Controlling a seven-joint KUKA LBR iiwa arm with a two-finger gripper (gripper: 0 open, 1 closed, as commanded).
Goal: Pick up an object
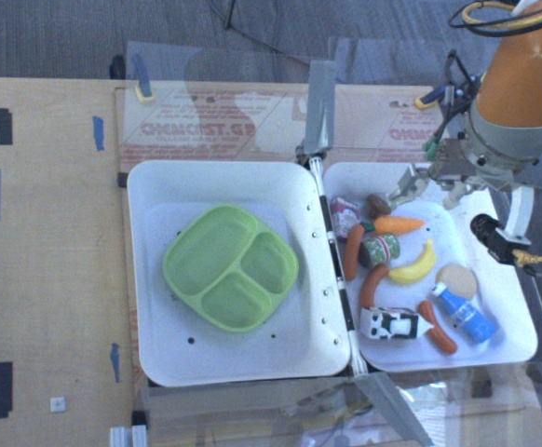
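My gripper (pixel 432 188) hangs over the far end of the right bin (pixel 522 329), with the orange-banded wrist above it. Its fingers (pixel 405 185) are spread open and nothing is between them. Just below and left of it lie an orange carrot (pixel 398 223) and a brown piece (pixel 376 203). Further down the bin lie a yellow banana (pixel 416 265), a green can (pixel 380 248), two red sausages (pixel 353 246) (pixel 372 286), a tan round piece (pixel 456 280), a blue bottle (pixel 466 314), a black and white cow toy (pixel 389 324) and a third sausage (pixel 439 329).
The left bin (pixel 155 203) holds a green divided plate (pixel 231 266). A pink packet (pixel 344 216) lies against the right bin's left wall. A black fitting (pixel 491 234) and cables hang beside the arm at the bin's right edge. Wooden bench surface (pixel 47 250) stretches to the left.
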